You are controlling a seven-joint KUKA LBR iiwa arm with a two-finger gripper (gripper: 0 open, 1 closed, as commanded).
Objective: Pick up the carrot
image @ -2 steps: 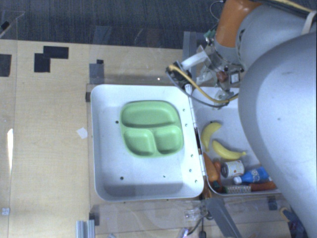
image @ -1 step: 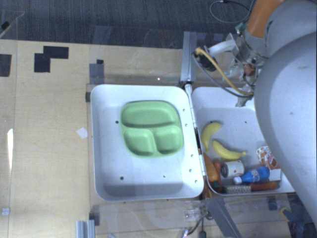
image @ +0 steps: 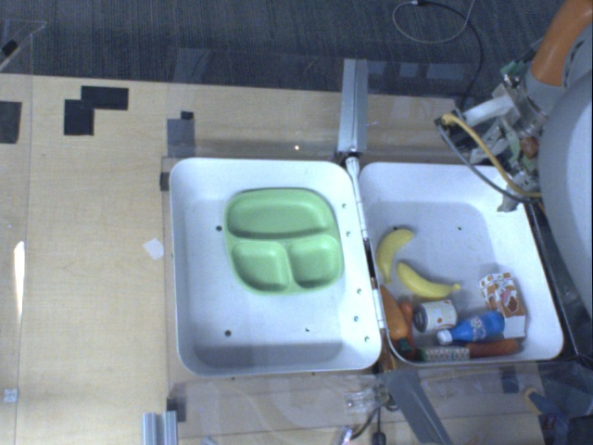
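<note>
The carrot [image: 397,320] is a short orange piece lying against the left wall of the right bin [image: 445,193], near its front corner, just below the banana [image: 408,265]. A small can [image: 434,317] sits right beside it. My gripper [image: 508,188] hangs over the bin's far right corner, below a wrist wrapped in cables, well away from the carrot and up to its right. Nothing shows between it and the bin floor.
The left bin [image: 199,276] holds a green divided plate [image: 283,239]. Along the right bin's front lie a blue bottle [image: 473,329], a patterned snack packet [image: 503,297] and a long red item [image: 477,349]. The grey arm runs down the right side.
</note>
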